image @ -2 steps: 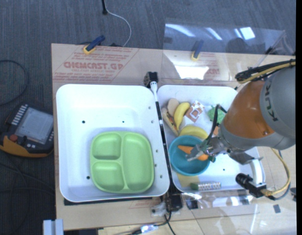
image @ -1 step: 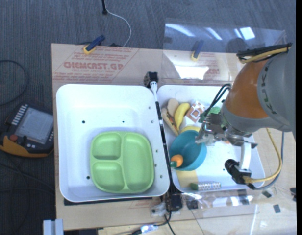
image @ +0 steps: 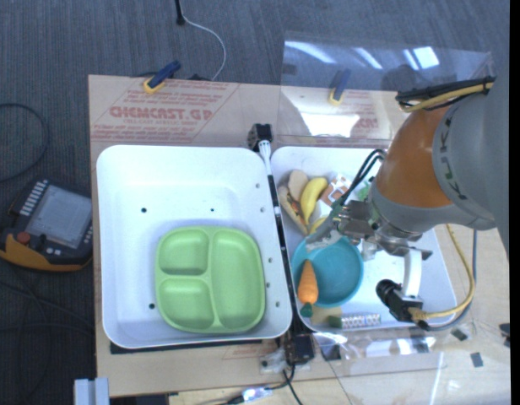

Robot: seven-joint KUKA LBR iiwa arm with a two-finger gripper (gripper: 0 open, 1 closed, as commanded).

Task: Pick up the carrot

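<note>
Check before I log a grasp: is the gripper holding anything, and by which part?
Cannot tell; the arm's wrist hides it. The carrot lies apart.

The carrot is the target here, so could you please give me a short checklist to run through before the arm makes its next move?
1. Carrot located: ok. It lies in the right bin, near that bin's left wall.
2. Carrot free from above: ok. Nothing covers it.
3. Neighbours: not ok. It rests against the rim of the blue bowl, so a grasp may catch the bowl.
4. Tool position: not ok. It sits above the bowl's far edge, near the banana, not over the carrot.
5. Tool opening: cannot tell. The wrist hides it.
6. Green divided plate: ok. It lies in the left bin, out of the way.
</note>
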